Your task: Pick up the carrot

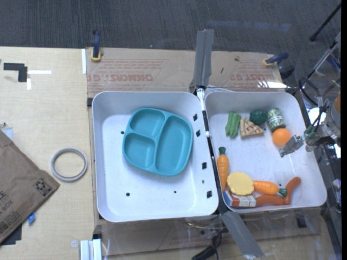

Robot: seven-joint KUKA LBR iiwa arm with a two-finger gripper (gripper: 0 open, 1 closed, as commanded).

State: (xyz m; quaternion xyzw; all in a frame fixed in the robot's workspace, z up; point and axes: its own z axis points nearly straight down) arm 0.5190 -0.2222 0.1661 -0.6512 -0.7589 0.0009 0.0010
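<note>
Orange carrot with green top (pixel 222 168) lies lengthwise against the left wall of the right white bin (pixel 307 126), near the front. Hand (pixel 291 146) sits at the bin's right side, well apart from it, nothing gripped; finger state: can't tell.

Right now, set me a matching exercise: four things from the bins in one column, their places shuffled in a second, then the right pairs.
Things:
1. blue divided plate
2. carrot
3. orange
4. green beans

Places:
A. right bin, far side, left of the waffle piece
B. left bin, middle
C. right bin, along its left wall
D. right bin, just left of the claw

Pairs: 1-B, 2-C, 3-D, 4-A
</note>
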